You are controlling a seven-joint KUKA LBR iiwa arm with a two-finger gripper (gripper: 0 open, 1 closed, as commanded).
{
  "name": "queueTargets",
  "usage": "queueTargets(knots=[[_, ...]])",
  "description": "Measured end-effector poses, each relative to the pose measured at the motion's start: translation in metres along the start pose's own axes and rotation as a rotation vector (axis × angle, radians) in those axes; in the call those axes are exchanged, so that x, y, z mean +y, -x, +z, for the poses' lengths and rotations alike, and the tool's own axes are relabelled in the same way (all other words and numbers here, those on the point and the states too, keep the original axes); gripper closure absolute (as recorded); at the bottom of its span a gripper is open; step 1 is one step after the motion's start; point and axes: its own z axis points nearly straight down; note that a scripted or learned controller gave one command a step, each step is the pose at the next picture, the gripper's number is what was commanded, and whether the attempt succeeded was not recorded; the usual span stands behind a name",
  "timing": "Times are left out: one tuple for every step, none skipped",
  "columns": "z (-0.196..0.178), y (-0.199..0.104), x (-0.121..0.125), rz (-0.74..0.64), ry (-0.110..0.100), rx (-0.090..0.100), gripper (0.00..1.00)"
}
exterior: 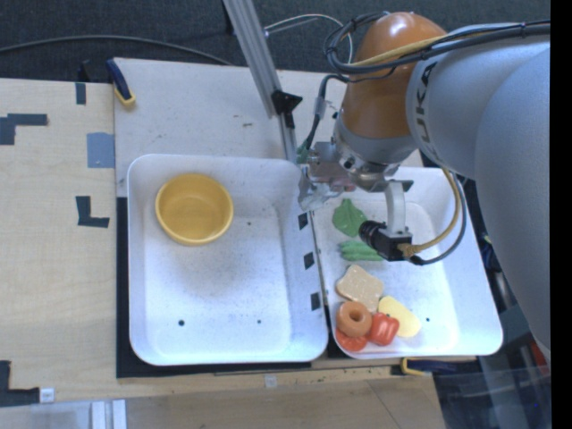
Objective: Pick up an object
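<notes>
A downward, slanted look at a pale bench (54, 239) carrying two shallow white bins side by side. The left bin (214, 329) holds a round yellow bowl (194, 207), upright with its opening facing up, sitting toward the far left corner; having no long axis, it points no particular way. The right bin (465, 320) holds a cluster of small toy foods along its left side. Farthest back is a green leafy piece (346, 215), and just in front of it lies a green pod-like piece (360, 252) whose long axis runs roughly left to right. Nearer the front edge sits a tan slice like bread (358, 285), tilted so its long side runs diagonally, touching a yellow lump (401, 315) on its right. At the front are an orange ring (355, 317) and a red piece (383, 329), pressed together. The grey arm (483, 88) with its orange band reaches in from the right, and its gripper (308, 186) hangs over the divide between the two bins, just behind the green leafy piece. Whether it is open or closed cannot be told from this angle, and nothing can be seen held in it. A grey metal bar (253, 47) slants in from the top.
</notes>
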Motion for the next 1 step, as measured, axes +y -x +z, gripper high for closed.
queueTargets(knots=[[-0.0059, -0.0493, -0.0182, 0.000, -0.001, 0.000, 1.00]])
